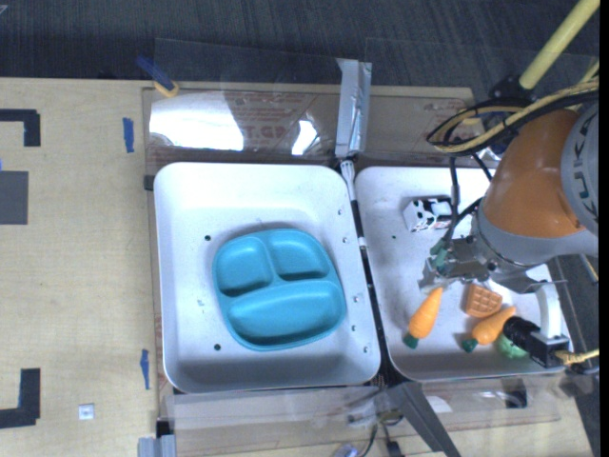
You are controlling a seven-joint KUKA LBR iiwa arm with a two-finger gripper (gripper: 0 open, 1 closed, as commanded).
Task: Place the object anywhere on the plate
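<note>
Pick-up step: pincer point(445, 267), state indiscernible, hovers above the carrot point(424, 316). Next move calls for grasping, then transfer to the plate point(278, 288).

Two bins side by side, gripper point(447, 267) over the right bin point(395, 255).
The plate point(278, 287) lies in the left bin point(181, 255), well left of the gripper; a carrot point(425, 314) lies just below it, a waffle point(481, 300) and a second carrot point(490, 327) just right.
</note>
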